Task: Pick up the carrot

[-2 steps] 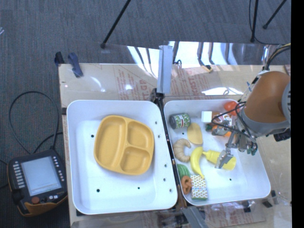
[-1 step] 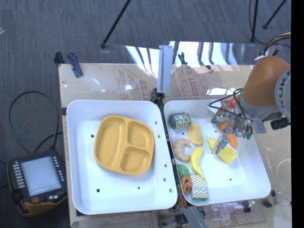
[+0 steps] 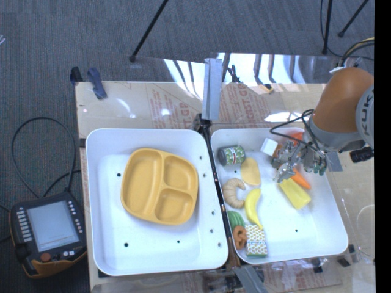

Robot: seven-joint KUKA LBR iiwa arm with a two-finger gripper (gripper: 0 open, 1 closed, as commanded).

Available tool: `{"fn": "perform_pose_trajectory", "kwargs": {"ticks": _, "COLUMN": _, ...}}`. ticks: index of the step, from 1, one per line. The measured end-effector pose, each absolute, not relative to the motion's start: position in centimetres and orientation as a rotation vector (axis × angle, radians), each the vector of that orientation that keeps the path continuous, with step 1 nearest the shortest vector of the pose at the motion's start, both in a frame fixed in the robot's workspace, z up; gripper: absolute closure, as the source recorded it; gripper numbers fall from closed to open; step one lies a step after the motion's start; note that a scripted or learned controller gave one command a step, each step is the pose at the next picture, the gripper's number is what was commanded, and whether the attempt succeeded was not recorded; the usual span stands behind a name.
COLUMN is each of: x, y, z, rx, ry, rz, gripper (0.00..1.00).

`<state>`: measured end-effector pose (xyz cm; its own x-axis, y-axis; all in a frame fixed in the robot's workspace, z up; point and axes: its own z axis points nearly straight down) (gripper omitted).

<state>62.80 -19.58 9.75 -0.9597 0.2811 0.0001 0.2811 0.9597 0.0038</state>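
While the left bin [image 3: 98, 163] is holding just a yellow divided plate [image 3: 160, 186], the right bin [image 3: 317, 224] is carrying a can [image 3: 231, 155], banana [image 3: 253, 207], croissant [image 3: 233, 192] etc. on the counter [image 3: 140, 105]. Arm's reaching in w/ the tool [image 3: 287, 163] hovering just beside the carrot [image 3: 300, 180]; can't tell if it's open.
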Motion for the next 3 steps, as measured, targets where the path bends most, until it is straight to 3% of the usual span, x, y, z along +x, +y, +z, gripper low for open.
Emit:
{"fn": "perform_pose_trajectory", "kwargs": {"ticks": 1, "x": 63.8, "y": -20.1, "z": 17.2, "rx": 0.486, "ry": 3.094, "rz": 0.001, "gripper": 1.0}}
{"fn": "perform_pose_trajectory", "kwargs": {"ticks": 2, "x": 57.1, "y": -16.1, "z": 8.6, "rx": -0.096, "ry": 3.142, "rz": 0.005, "gripper": 1.0}}
{"fn": "perform_pose_trajectory", "kwargs": {"ticks": 3, "x": 59.4, "y": -16.0, "z": 19.1, "rx": 0.05, "ry": 3.131, "rz": -0.001, "gripper": 1.0}}
